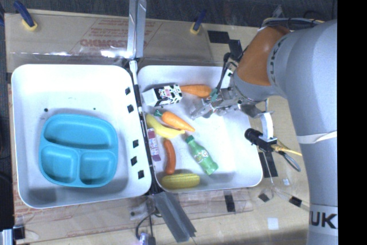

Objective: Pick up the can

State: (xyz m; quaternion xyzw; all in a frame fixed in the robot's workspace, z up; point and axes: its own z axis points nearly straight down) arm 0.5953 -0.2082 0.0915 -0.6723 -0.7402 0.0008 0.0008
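Right of centre in the frame, over the upper part of the right shallow white bin [243, 172]: metal claw [208, 107] of the grey arm [307, 74], hanging low above the bin floor. Released or clenched, cannot tell at this blur; nothing visibly gripped.

Just left of the claw, near the bin's upper left corner: small black-and-white patterned container [168, 94], seemingly the can, lying tilted, apart from the claw. Touching its right end: plain orange plastic carrot [195, 90], lying level.

Below the can: second orange carrot with a green top [176, 120], slanted down to the right, resting across a yellow plastic banana [161, 128].

Lower, at mid bin: green plastic bottle [201, 155], on its side, cap toward the upper left. Left of it: red-brown toy sausage [170, 155], standing roughly vertical in the frame. Beneath both, against the bin's lower wall: yellow toy corn cob [180, 181].

Far left of the frame, in the left shallow white bin [28, 86]: light blue plastic tray with three compartments [78, 149], well apart from everything else.
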